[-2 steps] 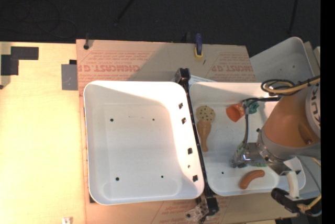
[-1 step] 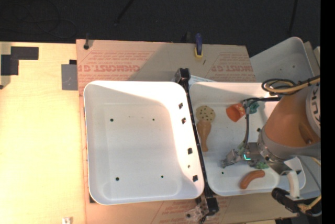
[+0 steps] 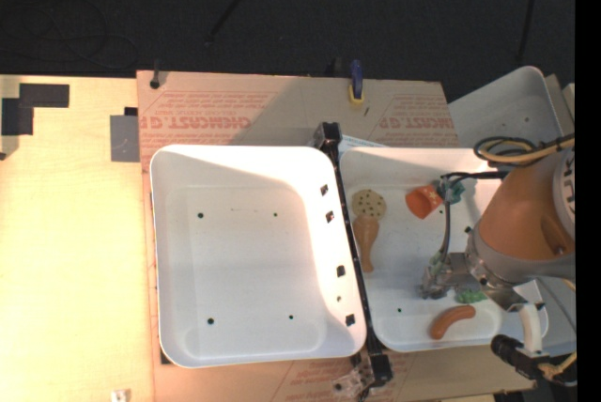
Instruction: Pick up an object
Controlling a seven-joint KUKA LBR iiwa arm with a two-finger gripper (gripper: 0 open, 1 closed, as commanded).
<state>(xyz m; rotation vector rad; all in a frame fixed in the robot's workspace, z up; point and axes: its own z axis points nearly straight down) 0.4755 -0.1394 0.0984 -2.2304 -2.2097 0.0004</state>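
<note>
The tool (image 3: 438,283), its grip state impossible to tell, hangs low in the right bin (image 3: 394,167) near a sausage (image 3: 453,321).

Smooth, slightly glossy plastic is being shown by the two shallow white bins (image 3: 178,203), matt brown printed cardboard (image 3: 282,114) by the sheet beneath them, and pale matt wood by the bench (image 3: 66,250).
</note>
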